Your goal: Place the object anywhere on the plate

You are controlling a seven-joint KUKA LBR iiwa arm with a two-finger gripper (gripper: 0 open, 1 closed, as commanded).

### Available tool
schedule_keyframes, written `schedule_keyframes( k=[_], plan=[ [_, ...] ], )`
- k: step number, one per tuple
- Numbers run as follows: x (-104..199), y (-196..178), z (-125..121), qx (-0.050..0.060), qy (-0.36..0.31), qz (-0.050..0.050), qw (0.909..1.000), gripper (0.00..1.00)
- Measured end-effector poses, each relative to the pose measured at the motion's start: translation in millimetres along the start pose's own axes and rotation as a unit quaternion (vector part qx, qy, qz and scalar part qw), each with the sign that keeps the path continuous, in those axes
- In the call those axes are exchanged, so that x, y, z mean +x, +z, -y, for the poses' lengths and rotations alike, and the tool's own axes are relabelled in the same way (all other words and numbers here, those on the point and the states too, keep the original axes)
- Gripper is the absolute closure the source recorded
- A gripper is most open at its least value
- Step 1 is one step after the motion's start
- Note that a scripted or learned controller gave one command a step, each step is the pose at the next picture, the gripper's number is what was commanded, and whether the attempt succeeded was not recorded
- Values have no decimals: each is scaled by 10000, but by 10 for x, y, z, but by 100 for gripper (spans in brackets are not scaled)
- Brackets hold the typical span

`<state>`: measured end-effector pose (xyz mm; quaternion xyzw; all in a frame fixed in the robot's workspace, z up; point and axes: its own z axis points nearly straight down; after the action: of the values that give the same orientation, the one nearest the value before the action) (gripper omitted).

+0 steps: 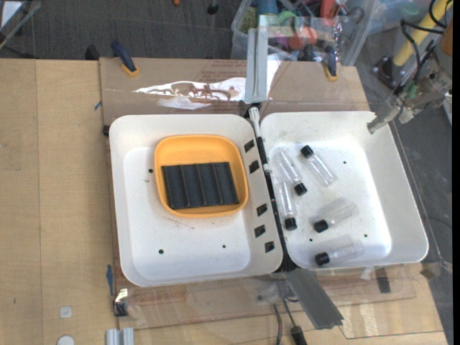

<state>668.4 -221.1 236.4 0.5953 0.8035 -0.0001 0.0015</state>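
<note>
- Black ribbed block [200, 185], flat and rectangular with grooves running far to near, lying inside the orange plate [167, 152] and covering most of its floor.
- Plate itself sitting in the left bin [136, 254], toward that bin's far half, with bare white bin floor showing on its near side.
- Right bin [388, 192] touching the left one along a middle seam, with a row of small black tabs [253, 167] spaced down that seam.
- Several clear vials [320, 169] with black caps scattered in the right bin, all on their sides: some close to the seam, one near the far middle, two more toward the near edge.
- Gripper [381, 123] over the far right corner of the right bin, well apart from the plate and the block, with nothing seen held in it.
- Open or closed: impossible to tell at this angle and size.
- Arm [424, 92] reaching in from the far right, with cables around it.
- Brown board [180, 74] under the far side of the bins, bearing a torn patch of tape, with a blue clamp [126, 59] at its far left and another near the far middle.
- Clear tub [309, 9] of bright mixed items beyond the bins at the far edge.
- Pale wooden bench [50, 192] stretching out to the left.
</note>
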Motion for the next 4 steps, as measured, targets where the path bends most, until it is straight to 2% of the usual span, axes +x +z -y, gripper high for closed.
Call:
schedule_keyframes(
  k=[1, 4],
  plan=[
    [13, 39, -5, 14, -187, -13, 9998, 0],
    [-21, 54, 18, 6, 289, -17, 9996, 0]
  ],
)
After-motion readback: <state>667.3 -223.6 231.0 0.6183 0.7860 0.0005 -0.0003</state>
